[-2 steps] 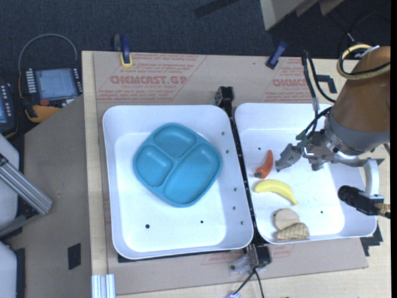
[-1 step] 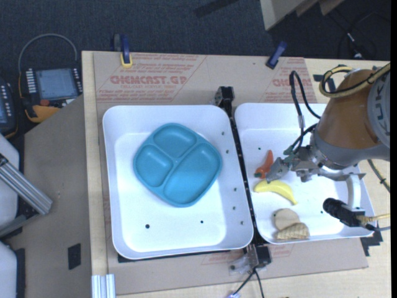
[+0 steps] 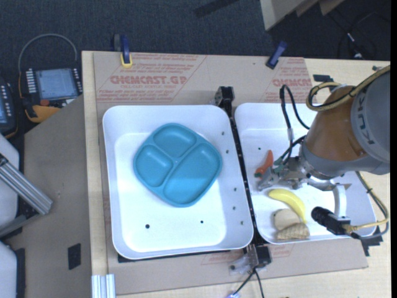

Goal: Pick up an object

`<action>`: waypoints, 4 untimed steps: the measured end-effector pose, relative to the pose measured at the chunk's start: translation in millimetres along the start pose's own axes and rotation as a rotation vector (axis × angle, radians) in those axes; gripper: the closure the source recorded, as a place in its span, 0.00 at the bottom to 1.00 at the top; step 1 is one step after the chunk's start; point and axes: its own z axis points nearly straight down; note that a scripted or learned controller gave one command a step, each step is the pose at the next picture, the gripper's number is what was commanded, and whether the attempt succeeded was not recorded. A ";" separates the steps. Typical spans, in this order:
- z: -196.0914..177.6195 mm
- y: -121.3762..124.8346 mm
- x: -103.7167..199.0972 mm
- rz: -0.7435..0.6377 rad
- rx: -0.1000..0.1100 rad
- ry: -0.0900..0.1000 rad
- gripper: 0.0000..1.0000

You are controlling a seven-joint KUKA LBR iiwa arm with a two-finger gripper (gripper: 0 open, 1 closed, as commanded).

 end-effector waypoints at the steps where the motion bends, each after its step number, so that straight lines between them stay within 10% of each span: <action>1: -9.5 -0.4 -0.2 0.002 -0.001 -0.001 1.00; 3: -120.7 -6.7 1.2 -0.001 -0.006 -0.003 1.00; 4: -122.5 6.6 58.3 -0.005 -0.004 -0.002 1.00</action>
